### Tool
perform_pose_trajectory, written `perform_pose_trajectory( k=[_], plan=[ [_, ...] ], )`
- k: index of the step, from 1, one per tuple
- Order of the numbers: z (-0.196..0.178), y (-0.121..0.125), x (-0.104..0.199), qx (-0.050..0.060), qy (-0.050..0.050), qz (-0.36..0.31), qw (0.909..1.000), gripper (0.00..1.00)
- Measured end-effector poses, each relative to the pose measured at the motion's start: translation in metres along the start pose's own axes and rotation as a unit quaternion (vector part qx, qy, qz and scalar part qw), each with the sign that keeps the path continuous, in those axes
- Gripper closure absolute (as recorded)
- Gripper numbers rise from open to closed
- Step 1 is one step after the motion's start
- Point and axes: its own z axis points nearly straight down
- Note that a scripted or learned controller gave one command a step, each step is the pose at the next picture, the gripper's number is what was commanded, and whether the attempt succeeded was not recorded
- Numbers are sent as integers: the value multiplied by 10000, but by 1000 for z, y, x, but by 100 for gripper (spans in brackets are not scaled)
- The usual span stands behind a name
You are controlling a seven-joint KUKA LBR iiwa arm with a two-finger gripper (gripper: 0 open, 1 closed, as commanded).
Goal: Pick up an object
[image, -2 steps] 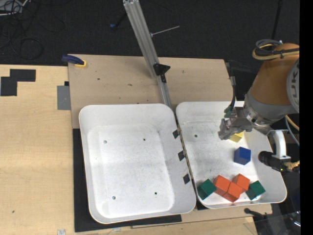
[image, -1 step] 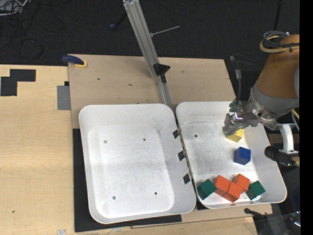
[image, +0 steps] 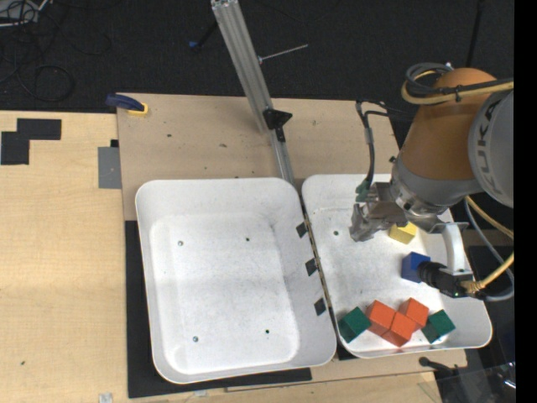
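Approach step: gripper (image: pixel 362 227) low in right bin (image: pixel 336 193), just left of yellow block (image: pixel 403 232). Jaw opening unclear, probably holding nothing. Next: shift over block, descend, close.

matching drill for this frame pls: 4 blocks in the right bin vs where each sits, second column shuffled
Things:
1. yellow block
2. blue block
3. orange blocks
4. green blocks

Places:
A. flanking the orange pair, one on each side, at the bin's near edge
B. right beside the gripper, toward the arm
C. clustered between the two green ones, near edge of the right bin
D. mid-bin, between the yellow one and the near-edge cluster

Pairs: 1-B, 2-D, 3-C, 4-A
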Motion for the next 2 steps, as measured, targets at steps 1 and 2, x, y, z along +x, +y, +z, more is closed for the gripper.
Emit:
perform_pose_trajectory(
  k=[1, 2],
  plan=[
    [1, -9, 62, -1, 1, -7, 10000, 100],
    [6, -5, 117, -4, -7, -1, 10000, 100]
  ],
)
